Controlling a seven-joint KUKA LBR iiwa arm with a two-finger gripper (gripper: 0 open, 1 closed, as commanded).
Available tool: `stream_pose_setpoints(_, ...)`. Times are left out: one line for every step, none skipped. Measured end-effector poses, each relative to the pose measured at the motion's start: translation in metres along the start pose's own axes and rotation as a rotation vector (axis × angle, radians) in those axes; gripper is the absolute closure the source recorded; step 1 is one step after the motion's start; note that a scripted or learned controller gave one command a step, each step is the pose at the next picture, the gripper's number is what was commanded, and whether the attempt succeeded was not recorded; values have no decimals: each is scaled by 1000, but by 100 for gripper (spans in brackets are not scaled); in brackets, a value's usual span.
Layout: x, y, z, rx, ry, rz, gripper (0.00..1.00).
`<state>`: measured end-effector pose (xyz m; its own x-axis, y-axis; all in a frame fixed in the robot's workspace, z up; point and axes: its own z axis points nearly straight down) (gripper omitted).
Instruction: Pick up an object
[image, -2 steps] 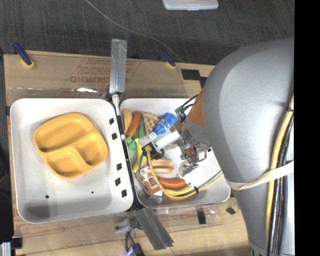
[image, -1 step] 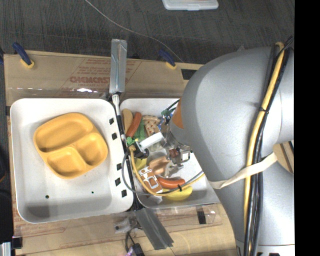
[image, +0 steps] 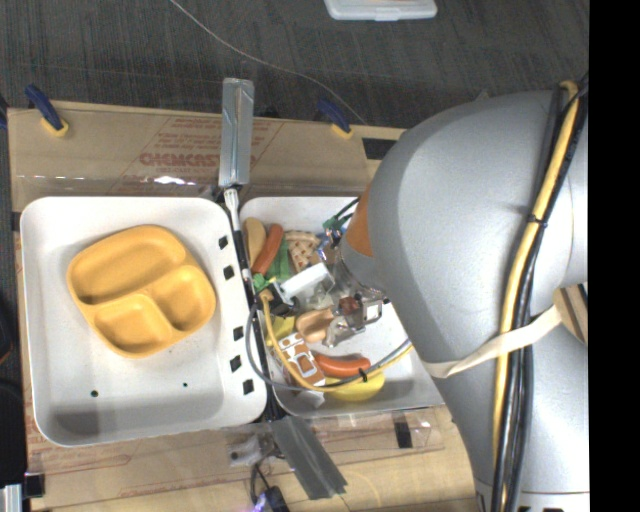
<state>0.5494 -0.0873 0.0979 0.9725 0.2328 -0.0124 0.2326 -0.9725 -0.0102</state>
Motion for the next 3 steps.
stream_pose_setpoints(87, -2, -98, -9, 17, 17, 100)
stream_pose_setpoints(97, 18, -173, -10, 11, -221, 100)
stream_pose_setpoints(58, 45, -213, -9, 6, -574, 100)
